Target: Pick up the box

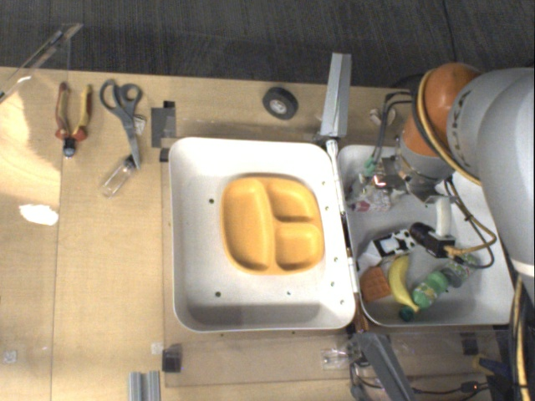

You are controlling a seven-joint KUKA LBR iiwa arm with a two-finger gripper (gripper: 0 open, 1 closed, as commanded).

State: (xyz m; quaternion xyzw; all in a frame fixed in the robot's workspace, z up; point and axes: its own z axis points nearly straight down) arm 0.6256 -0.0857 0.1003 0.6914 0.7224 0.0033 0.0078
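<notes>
A small black-and-white box lies in the right bin, near its left wall and about halfway down. My gripper is low in the far left corner of that bin, a short way beyond the box and apart from it. The grey arm with its orange band hides the bin's far right part. Nothing shows between the gripper and the box.
A banana, a green bottle and a brown-orange piece lie at the right bin's near end. The left bin holds a yellow divided plate. Scissors, pliers and a tape roll lie on the bench.
</notes>
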